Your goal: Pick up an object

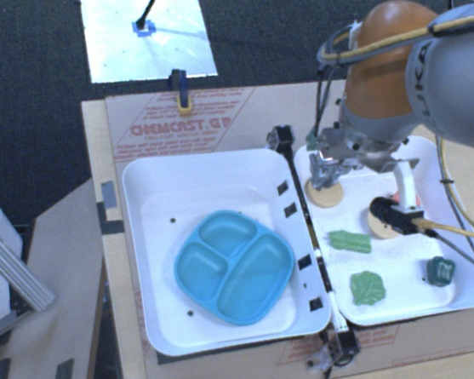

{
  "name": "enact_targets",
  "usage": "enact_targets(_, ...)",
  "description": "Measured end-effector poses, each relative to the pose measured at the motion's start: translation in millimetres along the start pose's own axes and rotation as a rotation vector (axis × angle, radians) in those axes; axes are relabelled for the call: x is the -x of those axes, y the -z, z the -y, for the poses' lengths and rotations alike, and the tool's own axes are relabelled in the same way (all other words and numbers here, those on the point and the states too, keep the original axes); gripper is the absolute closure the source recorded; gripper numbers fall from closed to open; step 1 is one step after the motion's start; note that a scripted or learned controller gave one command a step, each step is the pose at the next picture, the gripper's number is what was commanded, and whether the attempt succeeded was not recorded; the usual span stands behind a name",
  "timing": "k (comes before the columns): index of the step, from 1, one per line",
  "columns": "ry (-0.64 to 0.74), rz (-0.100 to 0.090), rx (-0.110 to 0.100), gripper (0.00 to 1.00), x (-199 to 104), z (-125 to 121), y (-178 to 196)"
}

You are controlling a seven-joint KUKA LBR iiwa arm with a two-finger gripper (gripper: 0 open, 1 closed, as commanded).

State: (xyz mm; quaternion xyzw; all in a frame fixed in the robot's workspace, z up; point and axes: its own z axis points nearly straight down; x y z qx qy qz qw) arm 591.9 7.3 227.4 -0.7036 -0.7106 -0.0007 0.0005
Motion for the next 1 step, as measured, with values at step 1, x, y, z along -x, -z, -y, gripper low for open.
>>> enact_targets(1, 0.0, 0.0, 0.0, 1.0, -53.8, 18.8, 9.3)
